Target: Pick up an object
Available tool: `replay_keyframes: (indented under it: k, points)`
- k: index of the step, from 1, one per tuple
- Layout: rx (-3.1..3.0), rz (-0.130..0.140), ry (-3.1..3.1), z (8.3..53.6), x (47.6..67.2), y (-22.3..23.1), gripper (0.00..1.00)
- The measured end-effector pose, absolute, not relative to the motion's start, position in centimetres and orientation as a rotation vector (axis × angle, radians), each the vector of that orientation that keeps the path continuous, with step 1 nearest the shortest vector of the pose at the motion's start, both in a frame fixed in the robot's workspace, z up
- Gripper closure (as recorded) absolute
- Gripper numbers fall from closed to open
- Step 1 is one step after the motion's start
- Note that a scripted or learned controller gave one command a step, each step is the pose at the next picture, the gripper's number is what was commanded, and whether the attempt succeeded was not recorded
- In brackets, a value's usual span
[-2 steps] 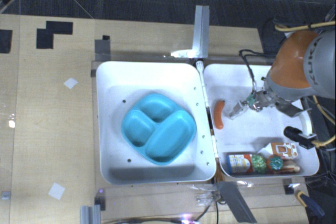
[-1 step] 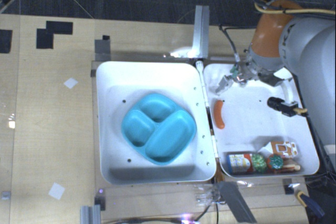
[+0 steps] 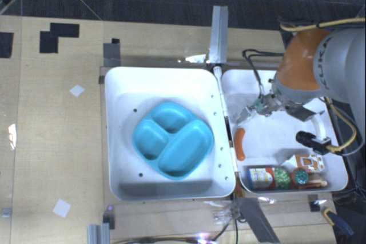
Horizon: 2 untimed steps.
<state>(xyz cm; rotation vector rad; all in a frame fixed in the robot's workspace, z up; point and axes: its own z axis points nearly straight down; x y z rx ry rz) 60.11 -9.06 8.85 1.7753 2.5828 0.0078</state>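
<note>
The grey arm's two-finger gripper [image 3: 256, 107] hangs low over the upper left part of the right shallow white bin [image 3: 286, 140]; whether its jaws are apart or together cannot be told. Below and just left of it lies an orange sausage-shaped toy [image 3: 240, 143], further below a small jar [image 3: 261, 177] and two round green objects [image 3: 281, 178] along the bin's near wall. Far to the left, a blue three-compartment plastic plate [image 3: 172, 139] sits in the left white bin [image 3: 120, 123].
</note>
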Motion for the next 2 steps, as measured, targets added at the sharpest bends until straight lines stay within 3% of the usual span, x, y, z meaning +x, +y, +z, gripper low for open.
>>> replay_keyframes:
  k: [1,2]
  points:
    - [1.761,0.01,2.589,9.0,52.7,-9.4,0.0]
    - [1.741,0.004,2.607,10.7,60.0,-15.2,0.0]
